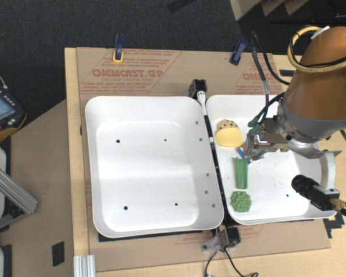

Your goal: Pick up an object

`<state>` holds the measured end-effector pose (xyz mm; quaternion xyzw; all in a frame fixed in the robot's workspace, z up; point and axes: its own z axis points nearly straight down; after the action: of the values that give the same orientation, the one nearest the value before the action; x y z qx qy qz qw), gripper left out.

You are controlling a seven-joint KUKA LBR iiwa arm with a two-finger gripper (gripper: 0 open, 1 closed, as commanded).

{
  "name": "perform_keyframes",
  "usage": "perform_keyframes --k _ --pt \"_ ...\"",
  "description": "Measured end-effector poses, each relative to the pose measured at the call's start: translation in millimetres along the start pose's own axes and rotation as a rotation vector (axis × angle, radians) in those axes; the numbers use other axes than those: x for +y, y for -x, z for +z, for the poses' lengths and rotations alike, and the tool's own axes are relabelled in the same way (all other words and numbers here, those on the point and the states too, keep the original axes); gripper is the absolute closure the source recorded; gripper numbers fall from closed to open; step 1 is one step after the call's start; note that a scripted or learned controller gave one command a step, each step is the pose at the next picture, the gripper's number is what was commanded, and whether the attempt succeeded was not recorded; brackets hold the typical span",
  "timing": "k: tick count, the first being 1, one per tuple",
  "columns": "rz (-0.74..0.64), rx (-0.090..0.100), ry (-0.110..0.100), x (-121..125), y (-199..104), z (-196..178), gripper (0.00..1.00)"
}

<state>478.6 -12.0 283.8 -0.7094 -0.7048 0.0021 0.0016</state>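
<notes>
In right bin [288, 203], green stick [241, 173] just below jaws [246, 152]; jaws' spread unclear.

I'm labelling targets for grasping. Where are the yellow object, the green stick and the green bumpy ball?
yellow object [229, 137]: camera view, middle of its top.
green stick [241, 173]: camera view, mid-length.
green bumpy ball [240, 201]: camera view, centre.

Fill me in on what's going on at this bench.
A grey and orange robot arm reaches in from the right over the right-hand bin, its gripper low near the bin's middle. In that bin lie a yellow rounded object, a green stick and a green bumpy ball. The gripper sits just above the stick's top end; nothing is visibly held. The left-hand bin sits alongside.
</notes>
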Motion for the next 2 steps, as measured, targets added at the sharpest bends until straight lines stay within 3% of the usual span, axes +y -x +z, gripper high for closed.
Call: perform_keyframes --k 1,2 --pt "-0.012 0.001 0.011 37 -44 -31 1.00" --pt "-0.013 0.003 0.010 2 -83 -82 1.00"
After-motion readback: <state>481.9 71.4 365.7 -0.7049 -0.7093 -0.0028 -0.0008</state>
